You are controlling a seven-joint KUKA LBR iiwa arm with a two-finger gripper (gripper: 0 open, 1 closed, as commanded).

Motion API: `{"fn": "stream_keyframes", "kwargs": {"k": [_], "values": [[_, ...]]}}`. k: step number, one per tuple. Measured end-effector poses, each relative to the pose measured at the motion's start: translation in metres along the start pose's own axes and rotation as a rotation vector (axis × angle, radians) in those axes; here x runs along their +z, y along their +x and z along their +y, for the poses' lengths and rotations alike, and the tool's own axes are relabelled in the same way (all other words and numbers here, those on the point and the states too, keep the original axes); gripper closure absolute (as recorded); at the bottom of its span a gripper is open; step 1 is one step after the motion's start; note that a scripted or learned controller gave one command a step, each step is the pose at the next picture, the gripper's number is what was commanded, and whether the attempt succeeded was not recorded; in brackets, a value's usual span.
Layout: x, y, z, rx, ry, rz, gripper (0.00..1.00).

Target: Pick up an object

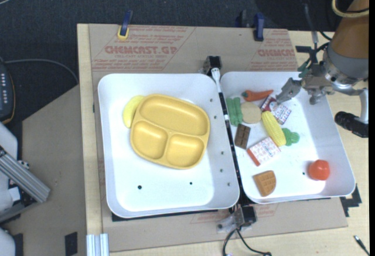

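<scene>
White plastic makes up both shallow bins on the cardboard-covered bench; the left bin (117,184) holds a yellow divided tray (170,130) lying tilted toward its upper half, with a small yellow piece (131,109) poking out from under the tray's left edge. Toy food is scattered in the right bin (337,149): an orange carrot (256,95) near the top, a green pod (235,111) along the left wall, a brown bar (242,136) just below it, a corn cob (272,126) in the middle with a small green piece (290,137) at its lower right, a red-and-white packet (263,150) below the corn, a toast-coloured slice (265,183) near the bottom rim, and a red tomato (319,170) at the lower right. Reaching in from the right, the grey arm (348,50) carries the gripper (286,93) low over the upper part of the right bin, just above the corn and beside a small patterned packet (282,113); whether its jaws are open or closed cannot be told from this slanted view, and nothing is seen between them
</scene>
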State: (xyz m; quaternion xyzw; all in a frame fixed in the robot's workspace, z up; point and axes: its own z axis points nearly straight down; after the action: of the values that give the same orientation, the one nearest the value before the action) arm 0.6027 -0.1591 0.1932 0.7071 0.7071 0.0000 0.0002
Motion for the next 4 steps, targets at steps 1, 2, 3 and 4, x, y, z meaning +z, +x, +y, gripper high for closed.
{"fn": "stream_keyframes", "kwargs": {"k": [1,2,3,4], "values": [[0.061,0.005,0.005,-0.002,0.007,0.003,0.00],[0.112,0.006,0.004,0.000,0.007,0.002,0.00],[0.098,0.005,0.005,0.000,0.001,0.000,1.00],[0.041,0.003,0.016,-0.001,-0.007,-0.002,1.00]]}}
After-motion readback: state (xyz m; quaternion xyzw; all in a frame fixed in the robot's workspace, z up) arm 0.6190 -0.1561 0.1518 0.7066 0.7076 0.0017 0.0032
